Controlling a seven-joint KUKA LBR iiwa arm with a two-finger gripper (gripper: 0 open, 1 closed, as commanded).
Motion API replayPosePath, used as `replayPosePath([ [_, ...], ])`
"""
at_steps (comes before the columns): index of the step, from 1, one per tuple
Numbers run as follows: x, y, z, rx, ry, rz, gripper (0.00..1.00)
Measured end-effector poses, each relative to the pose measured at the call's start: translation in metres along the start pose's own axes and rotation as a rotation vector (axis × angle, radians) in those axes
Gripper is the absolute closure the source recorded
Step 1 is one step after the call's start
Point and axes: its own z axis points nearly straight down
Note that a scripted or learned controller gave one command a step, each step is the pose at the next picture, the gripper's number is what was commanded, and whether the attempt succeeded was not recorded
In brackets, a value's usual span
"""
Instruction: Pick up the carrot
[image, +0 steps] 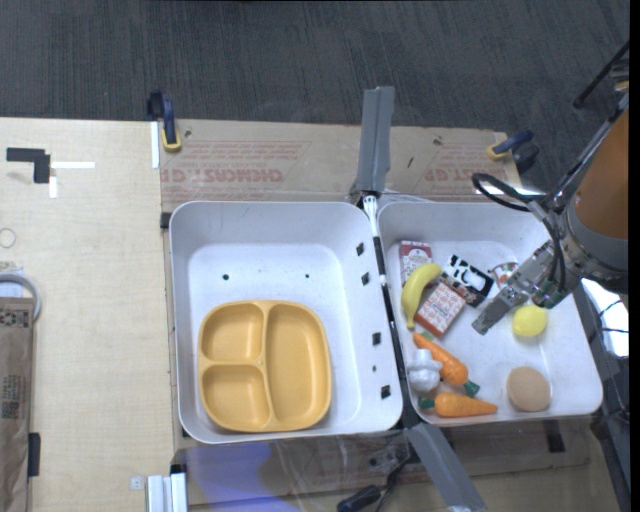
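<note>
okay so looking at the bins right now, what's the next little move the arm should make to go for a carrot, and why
Probably shift the gripper toward the near left corner of the right bin and stop above the carrot lying there. The gripper sits beside the lemon, well apart from that carrot, with nothing between its fingers.

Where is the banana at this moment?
The banana lies in the right bin, near its left wall, between a red-and-white packet and a small red box.

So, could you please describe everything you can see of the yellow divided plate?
The yellow divided plate lies flat in the left bin, toward its near side. It looks like smooth plastic, a rounded rectangle with three compartments: two on the left, one long one on the right. Nothing lies in them, and it touches only the bin floor.
</note>
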Motion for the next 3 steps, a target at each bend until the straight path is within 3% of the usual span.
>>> replayPosePath([
  [1, 0.031, 0.014, 0.081, -0.001, 0.001, -0.185, 0.00],
  [2, -0.015, 0.004, 0.167, -0.004, -0.007, -0.117, 0.00],
  [3, -0.008, -0.011, 0.174, -0.009, -0.025, -0.274, 0.00],
])
